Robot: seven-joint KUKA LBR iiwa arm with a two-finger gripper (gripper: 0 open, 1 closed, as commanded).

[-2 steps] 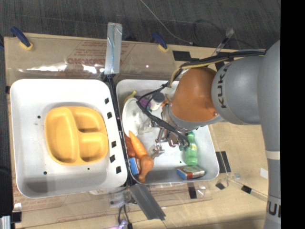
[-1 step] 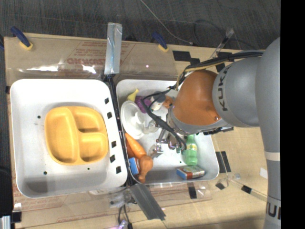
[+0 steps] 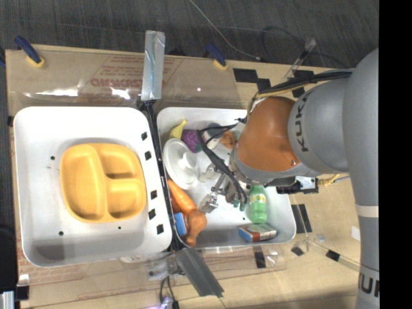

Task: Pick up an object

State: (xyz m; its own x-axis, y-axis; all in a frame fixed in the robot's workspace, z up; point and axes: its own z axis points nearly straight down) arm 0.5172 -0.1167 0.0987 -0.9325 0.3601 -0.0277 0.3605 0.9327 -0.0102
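Camera view: I see the arm [image 3: 335, 127] reaching over the right bin [image 3: 283, 219], its orange band above the clutter. The left bin [image 3: 32, 172] carries a yellow divided tray [image 3: 103, 180]. My gripper [image 3: 219, 195] sits low among the objects; its state I cannot tell. Just beside it lie a carrot [image 3: 181, 197], a green bottle [image 3: 258, 205] and a clear cup [image 3: 180, 159].

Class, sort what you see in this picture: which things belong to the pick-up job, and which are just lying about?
Belongs to the job:
gripper, over the right bin
carrot
green bottle
purple grapes
small box

Just lying about:
yellow divided tray in the left bin
blue clamps
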